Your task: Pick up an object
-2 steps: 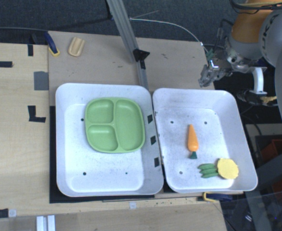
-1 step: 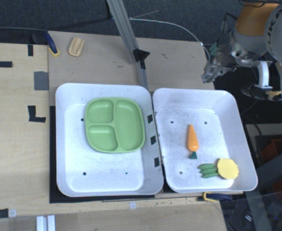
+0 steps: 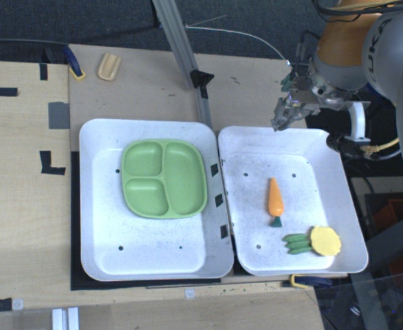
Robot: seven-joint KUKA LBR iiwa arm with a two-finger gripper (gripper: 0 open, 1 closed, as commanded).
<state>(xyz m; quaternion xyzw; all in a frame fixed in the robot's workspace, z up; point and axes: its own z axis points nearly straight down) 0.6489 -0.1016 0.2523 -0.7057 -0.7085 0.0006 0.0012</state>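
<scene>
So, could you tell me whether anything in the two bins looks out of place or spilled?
Nothing stands out. The green divided plate lies flat in the left bin; the carrot, green pods and yellow piece rest in the right bin.

2 bins [image 3: 91,184], 1 plate [image 3: 164,178], 1 carrot [image 3: 275,198], 1 corn [image 3: 313,241].

We read little. Dark letters on grey arm casing [image 3: 396,43] at upper right, partly cut off by frame edge; we make out "UK", rest hidden. We find no readable text, label or number on green plate [image 3: 164,178], white bins [image 3: 146,256], carrot [image 3: 275,198] or counter [image 3: 23,184].
</scene>
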